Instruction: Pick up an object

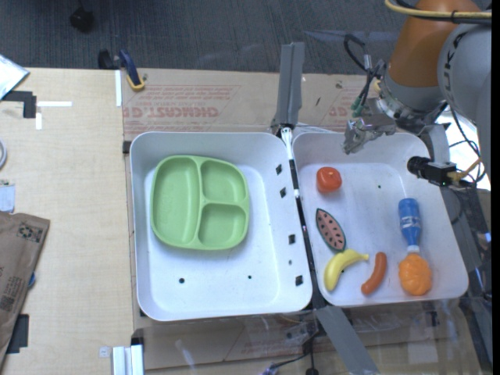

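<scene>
Judging the approach step, we see the gripper [358, 141] above the right bin's [391, 174] far rim, finger state indeterminate; next, descend onto the tomato [329, 180] nearby.

From my station I see the arm [461, 45] as smooth, rounded grey casing with a glossy orange band [426, 37] bulging just above the wrist. A yellowish cable loops over the top of that band, and thinner dark and green wires trail down beside the wrist. The gripper [358, 137] is a small cluster of dull metal and dark parts, too blurred for me to make out screws or markings.
</scene>
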{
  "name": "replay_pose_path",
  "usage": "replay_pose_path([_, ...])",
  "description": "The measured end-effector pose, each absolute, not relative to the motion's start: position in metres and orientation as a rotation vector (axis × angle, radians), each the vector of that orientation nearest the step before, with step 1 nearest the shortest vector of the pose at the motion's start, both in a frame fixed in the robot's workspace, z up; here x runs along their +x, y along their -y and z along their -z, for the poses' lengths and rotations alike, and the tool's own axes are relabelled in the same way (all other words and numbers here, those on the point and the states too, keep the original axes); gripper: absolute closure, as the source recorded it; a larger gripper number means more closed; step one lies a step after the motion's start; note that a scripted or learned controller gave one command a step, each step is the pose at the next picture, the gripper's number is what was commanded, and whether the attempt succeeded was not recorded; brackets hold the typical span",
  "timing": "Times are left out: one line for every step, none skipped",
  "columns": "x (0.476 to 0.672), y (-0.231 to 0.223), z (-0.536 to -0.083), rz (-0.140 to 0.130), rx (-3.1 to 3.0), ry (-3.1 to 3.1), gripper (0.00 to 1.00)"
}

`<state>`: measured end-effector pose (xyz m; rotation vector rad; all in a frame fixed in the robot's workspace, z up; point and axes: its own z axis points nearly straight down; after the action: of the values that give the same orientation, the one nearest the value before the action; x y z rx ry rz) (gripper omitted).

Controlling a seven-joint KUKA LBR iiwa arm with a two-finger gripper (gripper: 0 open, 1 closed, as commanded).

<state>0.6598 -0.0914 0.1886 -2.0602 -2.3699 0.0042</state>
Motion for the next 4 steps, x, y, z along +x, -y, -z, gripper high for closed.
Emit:
replay_pose_path([0.66,0.092,-0.188,-0.005,-2.06,2.369,0.0])
replay_pose_path([0.61,0.099,-0.092,-0.002,-1.918,2.484,0.0])
replay_pose_path([0.61,0.101,-0.097,-0.005,-1.921,2.479,1.0])
replay_pose_path([0.61,0.101,-0.097,-0.005,-1.92,2.479,0.0])
